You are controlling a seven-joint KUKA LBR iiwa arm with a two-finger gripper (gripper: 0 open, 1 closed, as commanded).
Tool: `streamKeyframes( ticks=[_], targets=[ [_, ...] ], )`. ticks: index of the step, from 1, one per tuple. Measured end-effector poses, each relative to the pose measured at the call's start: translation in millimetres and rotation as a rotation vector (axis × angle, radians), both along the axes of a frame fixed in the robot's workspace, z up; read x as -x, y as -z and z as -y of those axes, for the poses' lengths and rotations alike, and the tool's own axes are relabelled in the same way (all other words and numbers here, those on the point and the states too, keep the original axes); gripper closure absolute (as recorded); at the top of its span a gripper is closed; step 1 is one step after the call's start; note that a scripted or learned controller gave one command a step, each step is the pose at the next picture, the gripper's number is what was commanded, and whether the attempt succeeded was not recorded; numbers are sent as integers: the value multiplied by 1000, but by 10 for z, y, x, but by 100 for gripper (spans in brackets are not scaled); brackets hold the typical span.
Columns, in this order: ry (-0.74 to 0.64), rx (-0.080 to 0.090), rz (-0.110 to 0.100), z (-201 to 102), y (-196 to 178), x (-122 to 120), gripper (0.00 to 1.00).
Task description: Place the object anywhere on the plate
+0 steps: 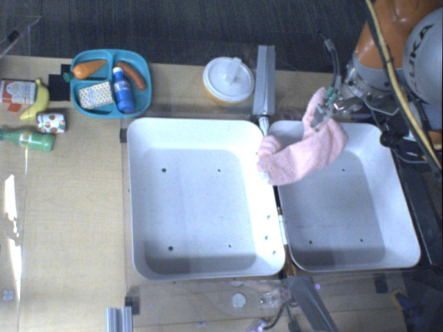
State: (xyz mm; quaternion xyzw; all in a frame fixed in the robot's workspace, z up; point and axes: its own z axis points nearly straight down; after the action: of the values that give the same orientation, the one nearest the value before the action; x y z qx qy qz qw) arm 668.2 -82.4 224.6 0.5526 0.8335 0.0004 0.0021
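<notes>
A pink cloth [304, 154] hangs from my gripper [325, 108] over the far left corner of the right bin [360, 254]. Its upper end is pinched between the fingers, so the gripper is shut on it. The cloth's lower end droops onto the divide between the two bins, touching the left bin's rim. The blue divided plate [142, 102] lies on the bench at the far left, beyond the left bin [201, 199]. It holds a carrot [90, 68], a small blue bottle [123, 90], an orange sausage [136, 77] and a speckled square.
A white-lidded yellow bowl [229, 79] and a grey metal post [264, 81] stand behind the bins, between gripper and plate. A banana [38, 99], a small can [50, 122], a green bottle [28, 140] and a carton [16, 90] lie left of the plate.
</notes>
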Motion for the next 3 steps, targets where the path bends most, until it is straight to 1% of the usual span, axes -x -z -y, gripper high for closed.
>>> streamKeyframes(
  ticks=[2,3],
  targets=[
    [-809,1,1,-898,-199,455,100],
    [-1167,1,0,-1390,-248,671,100]
  ],
)
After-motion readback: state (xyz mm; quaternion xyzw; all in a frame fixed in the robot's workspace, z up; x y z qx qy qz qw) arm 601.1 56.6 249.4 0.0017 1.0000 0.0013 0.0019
